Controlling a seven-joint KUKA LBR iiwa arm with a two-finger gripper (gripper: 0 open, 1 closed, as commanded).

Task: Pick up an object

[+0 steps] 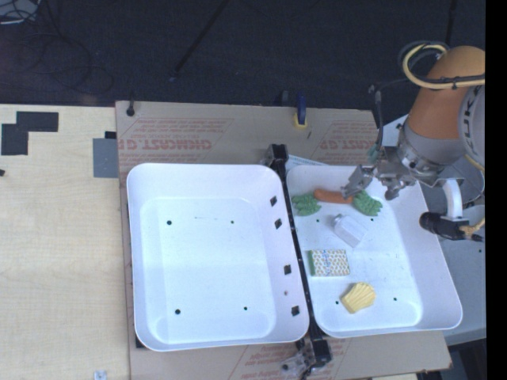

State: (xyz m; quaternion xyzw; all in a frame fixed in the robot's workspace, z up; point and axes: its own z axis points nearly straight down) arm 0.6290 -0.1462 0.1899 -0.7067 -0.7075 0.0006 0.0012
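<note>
Two white bins sit side by side on a brown board. The right bin (428, 291) holds two green leafy toys, one orange carrot (333, 197), one clear packet (349, 229), one dotted sponge (329, 262) and one yellow shell (358, 297). The gripper (371, 182) hangs over the carrot at the far edge. The left bin (150, 212) has lots of open room. A pale wood table lies to the left.

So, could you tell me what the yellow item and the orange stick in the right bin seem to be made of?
Yellow item: probably soft foam or sponge, matte, with ridged edges. Orange stick: likely smooth plastic, going by its even colour; too small to be sure.
</note>
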